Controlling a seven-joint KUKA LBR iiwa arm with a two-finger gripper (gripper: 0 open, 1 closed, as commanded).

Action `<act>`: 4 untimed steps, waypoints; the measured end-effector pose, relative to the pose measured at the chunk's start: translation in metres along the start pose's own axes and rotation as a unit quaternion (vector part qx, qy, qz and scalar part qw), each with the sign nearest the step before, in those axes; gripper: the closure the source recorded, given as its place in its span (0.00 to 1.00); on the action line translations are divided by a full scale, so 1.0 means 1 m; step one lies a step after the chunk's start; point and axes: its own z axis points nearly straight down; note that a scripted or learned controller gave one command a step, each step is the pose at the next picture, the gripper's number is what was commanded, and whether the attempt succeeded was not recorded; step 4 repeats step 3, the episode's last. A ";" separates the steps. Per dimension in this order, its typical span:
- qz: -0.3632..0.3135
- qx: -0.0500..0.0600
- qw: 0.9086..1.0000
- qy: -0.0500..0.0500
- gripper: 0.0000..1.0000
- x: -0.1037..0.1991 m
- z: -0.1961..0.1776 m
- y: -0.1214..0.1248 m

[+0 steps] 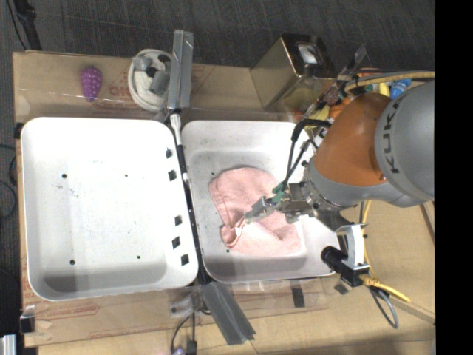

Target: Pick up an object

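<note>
A crumpled pink cloth [247,213] lies in the right bin [222,143], spread over its middle and front. The gripper [272,207] is low over the right part of the cloth, at or very near its surface. The grey arm with its orange band [355,139] reaches in from the right and hides the bin's right side. Whether the cloth is gripped is not visible.
The left bin [96,205] sits beside the right one, with a divider rail [181,198] between them. Behind the bins are a purple object [91,82], a white roll [150,78] and a metal box [295,65]. Cables hang by the arm's wrist.
</note>
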 end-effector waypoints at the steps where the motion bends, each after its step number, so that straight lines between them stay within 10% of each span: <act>1: -0.025 -0.004 1.000 -0.001 0.00 -0.063 0.102 0.048; 2: -0.027 -0.002 1.000 -0.001 1.00 -0.063 0.095 0.048; 3: 0.002 -0.002 1.000 0.000 1.00 -0.012 -0.011 0.077; 4: 0.002 -0.002 1.000 0.000 1.00 -0.012 -0.011 0.077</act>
